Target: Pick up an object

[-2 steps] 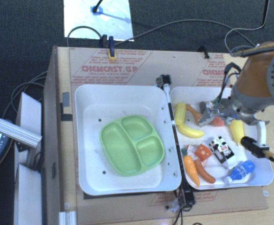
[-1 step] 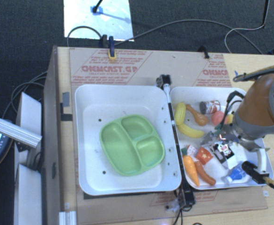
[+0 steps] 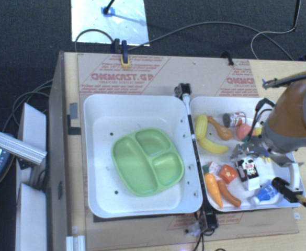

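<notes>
The gripper (image 3: 245, 155) is hovering over the right bin (image 3: 283, 102), just above a carton (image 3: 248, 170). Whether it is gripping anything is impossible to tell.

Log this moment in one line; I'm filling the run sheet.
arm: over right bin | claw: low among toys, grip unclear | banana: in bin | green tray: left bin

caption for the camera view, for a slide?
Arm's tool low over the toy-food bin; green divided plate in the other.
</notes>
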You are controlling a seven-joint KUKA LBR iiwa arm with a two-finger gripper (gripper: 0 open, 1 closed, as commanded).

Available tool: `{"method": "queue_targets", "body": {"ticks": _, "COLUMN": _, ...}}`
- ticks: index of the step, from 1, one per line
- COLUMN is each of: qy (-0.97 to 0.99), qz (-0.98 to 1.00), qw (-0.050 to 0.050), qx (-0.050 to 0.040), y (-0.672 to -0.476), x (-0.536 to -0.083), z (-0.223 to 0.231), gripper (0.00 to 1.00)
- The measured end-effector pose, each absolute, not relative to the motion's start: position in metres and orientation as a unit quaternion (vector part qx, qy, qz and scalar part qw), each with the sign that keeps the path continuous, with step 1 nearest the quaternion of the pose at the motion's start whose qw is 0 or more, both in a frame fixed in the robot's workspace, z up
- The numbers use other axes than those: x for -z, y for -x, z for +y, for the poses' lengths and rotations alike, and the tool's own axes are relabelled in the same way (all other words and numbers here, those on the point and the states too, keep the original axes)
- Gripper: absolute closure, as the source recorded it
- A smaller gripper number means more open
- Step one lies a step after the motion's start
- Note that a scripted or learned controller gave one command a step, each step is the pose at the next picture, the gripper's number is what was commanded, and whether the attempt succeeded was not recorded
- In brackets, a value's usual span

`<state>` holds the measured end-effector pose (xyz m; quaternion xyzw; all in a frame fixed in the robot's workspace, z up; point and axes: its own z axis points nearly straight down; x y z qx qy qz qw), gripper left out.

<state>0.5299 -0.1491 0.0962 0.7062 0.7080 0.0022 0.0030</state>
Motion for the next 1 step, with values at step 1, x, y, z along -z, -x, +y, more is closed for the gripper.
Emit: {"method": "queue_targets", "body": {"ticks": 1, "qy": -0.706, "qz": 0.708, "qw": 0.001, "qx": -0.0013, "y": -0.5462, "x": -0.1849, "z": -0.0744, "gripper": 1.0}}
